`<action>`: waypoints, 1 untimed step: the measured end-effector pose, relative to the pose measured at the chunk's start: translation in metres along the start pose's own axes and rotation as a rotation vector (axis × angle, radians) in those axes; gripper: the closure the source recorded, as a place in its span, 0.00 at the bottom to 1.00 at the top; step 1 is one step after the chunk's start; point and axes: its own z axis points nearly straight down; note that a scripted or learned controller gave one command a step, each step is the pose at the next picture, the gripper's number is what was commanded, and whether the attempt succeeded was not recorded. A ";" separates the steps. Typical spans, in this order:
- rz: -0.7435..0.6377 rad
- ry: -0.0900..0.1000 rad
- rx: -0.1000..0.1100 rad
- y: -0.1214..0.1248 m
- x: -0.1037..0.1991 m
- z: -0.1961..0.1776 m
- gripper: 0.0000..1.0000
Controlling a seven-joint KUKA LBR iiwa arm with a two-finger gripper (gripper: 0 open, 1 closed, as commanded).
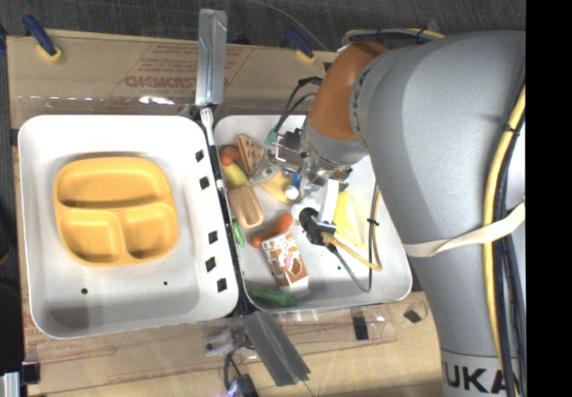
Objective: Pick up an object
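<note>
Your gripper (pixel 288 173) sits low in the right bin (pixel 393 283), among the toy food; you cannot tell how it is set. Pick one piece standing apart, like the carton (pixel 288 261), and come straight down on it, clear of the sausage (pixel 271 231).

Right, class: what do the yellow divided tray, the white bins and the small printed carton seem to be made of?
Yellow tray: probably moulded plastic, matte, with rounded, seamless compartments. White bins: likely thin formed plastic, smooth with a faint sheen and soft curved rims. Carton: apparently printed card or a plastic toy imitation; flat faces and printed graphics, but the view leaves it open.
</note>
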 end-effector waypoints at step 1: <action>-0.351 0.000 -0.001 -0.052 -0.041 0.001 0.00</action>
